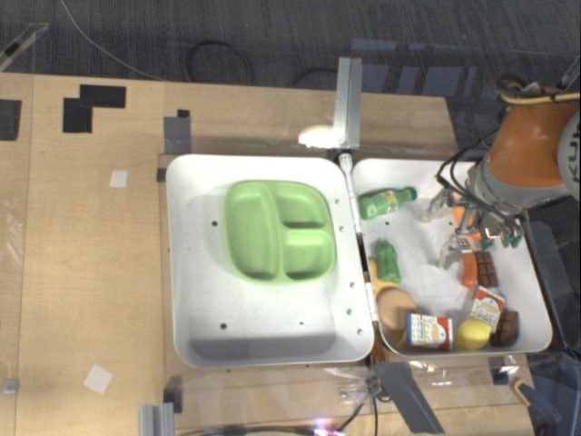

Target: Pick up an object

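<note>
Wooden worktop (82, 271) seen from above at a slant, bearing two shallow white bins side by side. The left bin (195, 325) carries a green divided tray (277, 230) lying flat, slightly toward 12 o'clock of the bin's centre, its long compartment on the 9 o'clock side and two smaller compartments on the 3 o'clock side. The right bin (413, 243) carries the loose objects available for picking. The arm (536, 148), grey with an orange band, enters from 3 o'clock and hangs over the bin's 2 o'clock region. The hand (465, 236) points down into the right bin near its centre; whether its fingers stand wide or narrow cannot be told, and nothing is visibly gripped between them.

Objects in the right bin: a green bottle (386, 201) lying on its side at 11 o'clock; a smaller green item (387, 262) at 9 o'clock, close to the bin wall; a tan rounded object (393, 307) at 7 o'clock; a small carton with a red and blue label (428, 331) at 6 o'clock, just beside the tan object; a yellow lemon-like fruit (472, 334) at 5 o'clock, beside the carton; a small white and orange box (487, 307) just above the fruit; a dark brown piece (506, 327) at the 4 o'clock corner; an orange piece (469, 269) and a brown bar (487, 268) just below the hand.
</note>
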### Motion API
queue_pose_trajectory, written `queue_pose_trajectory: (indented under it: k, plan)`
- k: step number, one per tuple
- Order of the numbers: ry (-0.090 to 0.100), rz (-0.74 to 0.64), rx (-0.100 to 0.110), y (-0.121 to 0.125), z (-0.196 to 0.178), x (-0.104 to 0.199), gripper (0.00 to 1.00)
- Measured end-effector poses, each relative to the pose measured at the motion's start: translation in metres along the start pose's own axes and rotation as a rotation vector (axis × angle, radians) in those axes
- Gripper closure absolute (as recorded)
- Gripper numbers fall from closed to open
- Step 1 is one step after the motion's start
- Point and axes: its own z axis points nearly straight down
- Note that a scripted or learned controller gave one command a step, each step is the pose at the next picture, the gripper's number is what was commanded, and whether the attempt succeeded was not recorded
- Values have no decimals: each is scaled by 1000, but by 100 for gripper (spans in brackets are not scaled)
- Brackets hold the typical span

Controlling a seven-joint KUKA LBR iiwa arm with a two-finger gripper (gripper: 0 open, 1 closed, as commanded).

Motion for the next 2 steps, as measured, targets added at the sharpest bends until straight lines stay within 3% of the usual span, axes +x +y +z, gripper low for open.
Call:
queue_pose_trajectory:
  k: [1,2]
  plan:
    - [4,20,-1,4,1,24,0]
    - [4,283,0,-3,0,50,0]
